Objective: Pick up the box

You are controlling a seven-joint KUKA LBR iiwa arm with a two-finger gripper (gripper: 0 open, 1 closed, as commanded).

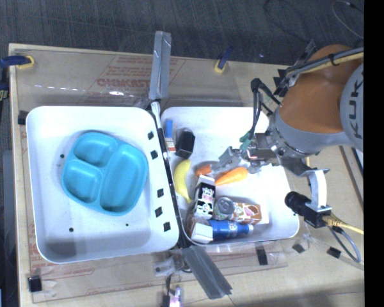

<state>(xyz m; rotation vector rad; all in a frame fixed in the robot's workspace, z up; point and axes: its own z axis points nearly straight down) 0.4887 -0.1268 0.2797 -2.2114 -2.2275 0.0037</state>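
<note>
A small black-and-white printed box (205, 197) stands in the right bin (275, 226), near its middle. A flat brown packet (248, 212) lies just right of it, behind a round metal can (225, 206). My gripper (240, 155) hangs over the right bin, above and to the right of the box, close over an orange carrot (232, 176). It is apart from the box, and nothing is visibly held in it. The grey arm with its orange band (313, 101) reaches in from the right.
Also in the right bin are a yellow banana (181, 178), a blue bottle (230, 229), a black object (185, 143) and a marker (169, 137) along the left wall. The left bin (45, 235) holds a blue divided tray (105, 171).
</note>
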